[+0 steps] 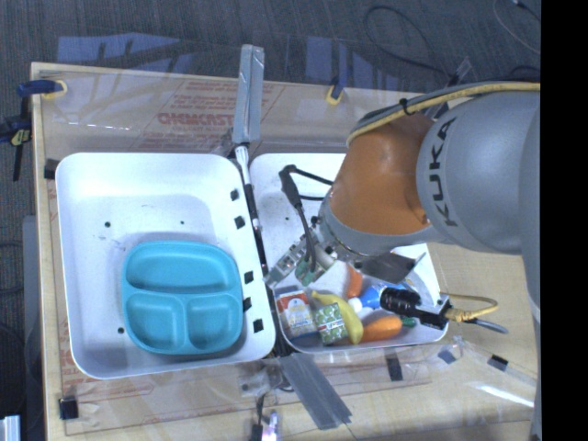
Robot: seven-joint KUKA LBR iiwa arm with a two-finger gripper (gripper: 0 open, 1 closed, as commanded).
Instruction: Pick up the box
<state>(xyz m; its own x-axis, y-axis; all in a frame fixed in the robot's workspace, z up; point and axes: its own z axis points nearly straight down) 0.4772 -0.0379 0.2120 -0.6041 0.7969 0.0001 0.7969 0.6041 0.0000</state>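
The box (pixel 296 313), small, with a red and white printed face, lies at the front left corner of the right bin (pixel 268 184). My gripper (pixel 301 261) hangs low over that bin's left side, just behind and above the box and close to the wall between the bins. The orange-banded wrist (pixel 381 186) covers much of the bin's middle. Nothing shows between the box and the gripper's tip, and the box rests on the bin floor.
Beside the box lie a banana (pixel 338 307), a green packet (pixel 329 322), an orange carrot-like piece (pixel 382 328) and a blue item (pixel 371 294). The left bin (pixel 92 191) holds a blue divided tray (pixel 184 295).
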